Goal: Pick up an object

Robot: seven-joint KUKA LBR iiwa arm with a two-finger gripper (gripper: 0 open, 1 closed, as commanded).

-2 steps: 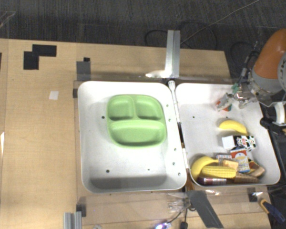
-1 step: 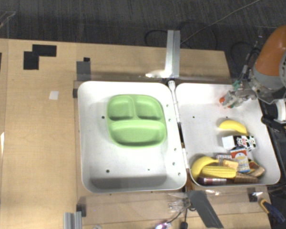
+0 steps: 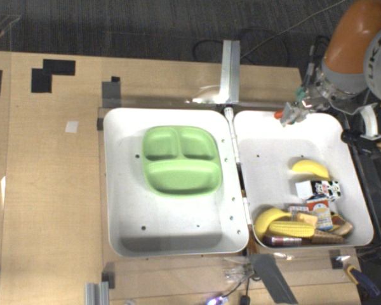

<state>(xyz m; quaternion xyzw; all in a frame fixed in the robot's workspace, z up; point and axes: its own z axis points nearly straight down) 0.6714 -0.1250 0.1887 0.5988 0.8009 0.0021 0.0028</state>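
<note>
Small banana (image 3: 310,168) | lying at 3 o'clock in right bin (image 3: 267,129) | we are judging it light, smooth, curved; pinching mid-body | gripper (image 3: 293,113) hovering at 12 o'clock, jaw state untellable

Two shallow white plastic bins sit side by side on the pale wooden bench (image 3: 44,170). The left bin (image 3: 120,234) holds a green three-compartment plastic tray (image 3: 181,159) near its middle. In the right bin (image 3: 267,138), a small yellow banana (image 3: 310,167) lies toward the right, with a small white box (image 3: 305,189) just nearer. A larger yellow banana (image 3: 271,219) rests in the near corner, beside a heap of small packets (image 3: 324,221) to its right. The two-finger gripper (image 3: 292,114) hangs over the right bin's far edge.
</note>
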